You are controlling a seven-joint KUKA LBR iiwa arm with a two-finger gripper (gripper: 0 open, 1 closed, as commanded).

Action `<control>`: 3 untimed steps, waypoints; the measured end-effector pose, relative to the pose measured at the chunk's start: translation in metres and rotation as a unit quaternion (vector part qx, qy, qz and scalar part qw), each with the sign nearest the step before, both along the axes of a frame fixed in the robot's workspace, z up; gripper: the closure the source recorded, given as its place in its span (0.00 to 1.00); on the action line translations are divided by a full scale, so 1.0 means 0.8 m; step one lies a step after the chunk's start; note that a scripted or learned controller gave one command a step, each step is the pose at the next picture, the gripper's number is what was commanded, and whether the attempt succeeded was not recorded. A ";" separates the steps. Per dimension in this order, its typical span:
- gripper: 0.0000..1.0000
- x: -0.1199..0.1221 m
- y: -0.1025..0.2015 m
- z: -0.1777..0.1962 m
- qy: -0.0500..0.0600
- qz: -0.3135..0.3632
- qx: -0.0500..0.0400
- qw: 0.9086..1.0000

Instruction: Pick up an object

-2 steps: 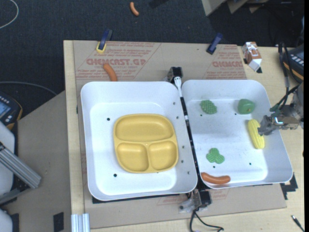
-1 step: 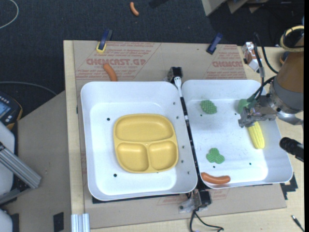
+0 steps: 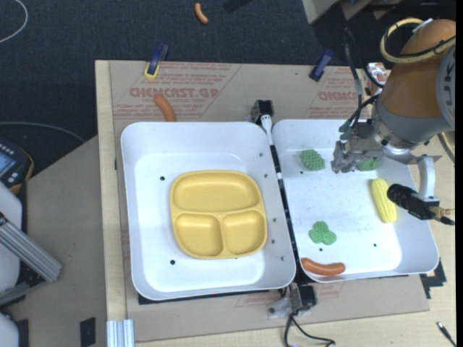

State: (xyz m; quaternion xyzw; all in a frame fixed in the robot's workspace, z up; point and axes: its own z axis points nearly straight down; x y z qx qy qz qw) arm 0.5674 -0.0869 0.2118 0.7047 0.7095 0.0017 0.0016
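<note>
The arm (image 3: 416, 85) reaches in from the right; its gripper (image 3: 349, 157) points down over the right bin's (image 3: 362, 255) far side. Grasp state: cannot tell.

Bench (image 3: 195, 85) bears two white bins (image 3: 145, 194) (side by side), one sausage (image 3: 165, 108).

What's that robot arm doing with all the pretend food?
The robot arm is reaching into the right bin, trying to pick something up. Its gripper is down near the back of that bin, next to a green toy, with another green piece partly hidden behind it. I can't tell if it has grabbed anything. A yellow corn cob, a green broccoli and a hot dog lie in the same bin. The left bin holds a yellow divided plate.
</note>
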 end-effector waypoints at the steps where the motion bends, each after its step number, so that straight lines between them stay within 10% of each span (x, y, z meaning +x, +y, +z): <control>1: 1.00 0.027 0.061 0.012 0.000 0.000 0.000 1.000; 3: 1.00 0.096 0.141 0.009 0.000 -0.001 0.000 1.000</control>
